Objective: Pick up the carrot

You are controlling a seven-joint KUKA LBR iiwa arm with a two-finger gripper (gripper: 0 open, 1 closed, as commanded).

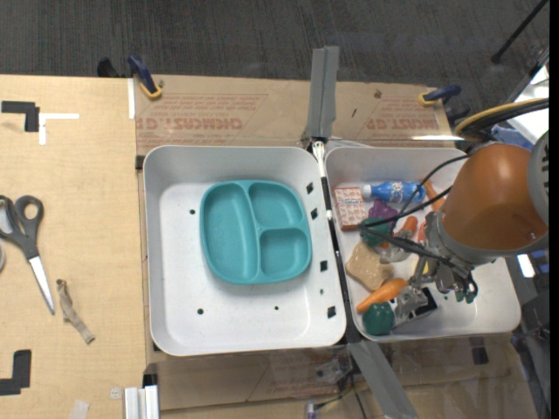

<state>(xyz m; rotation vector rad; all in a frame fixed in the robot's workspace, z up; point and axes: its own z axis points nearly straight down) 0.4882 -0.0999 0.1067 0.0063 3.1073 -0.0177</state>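
I hang low over the right bin (507, 317), my fingers (421, 293) close beside the carrot (382, 292), which lies near the bin's front left, just beside a slice of bread (367, 264) and a green round thing (378, 319). I cannot tell whether my fingers are apart or together; cables and wrist hide them. I judge I'm lined up for a grab. One carrot, one bottle (393, 190), two bins, one teal tray (256, 231) in the left bin (166, 260).

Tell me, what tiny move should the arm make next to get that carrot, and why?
Probably a slight shift toward the left bin and then down: the pincer sits just right of the carrot, which lies slanted in the right bin beside the bread slice.
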